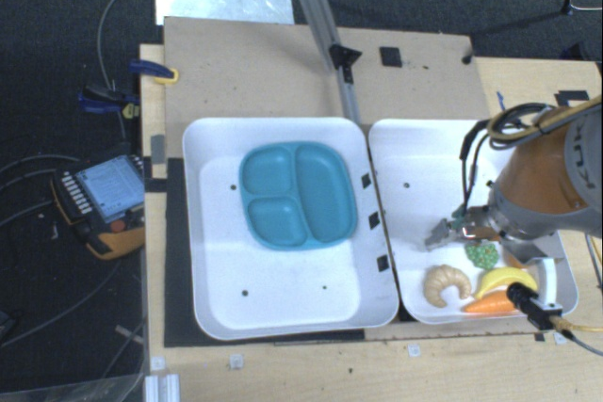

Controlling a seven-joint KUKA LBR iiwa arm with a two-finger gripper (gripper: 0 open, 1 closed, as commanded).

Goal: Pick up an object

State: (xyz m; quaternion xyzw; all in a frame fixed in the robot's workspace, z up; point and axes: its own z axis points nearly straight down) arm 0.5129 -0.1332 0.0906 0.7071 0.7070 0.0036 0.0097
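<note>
Croissant (pixel 447 283), banana (pixel 506 279), carrot (pixel 490 303) and green broccoli piece (pixel 482 252) clustered in near right corner of right bin (pixel 405 202). Croissant leftmost, tan and curled; banana just right of it; carrot at near edge, touching banana; broccoli just beyond banana. Gripper (pixel 441 233) low over right bin, just left of broccoli and beyond croissant, on grey arm (pixel 542 184) with orange band reaching in from right. Finger state impossible to tell; nothing seen between them. Left bin (pixel 212 297) holding teal divided plate (pixel 299 194), three compartments, set toward far side. Dark cables looping above wrist. Blue-screened handheld controller (pixel 102 201) lying on floor at far left.
</note>
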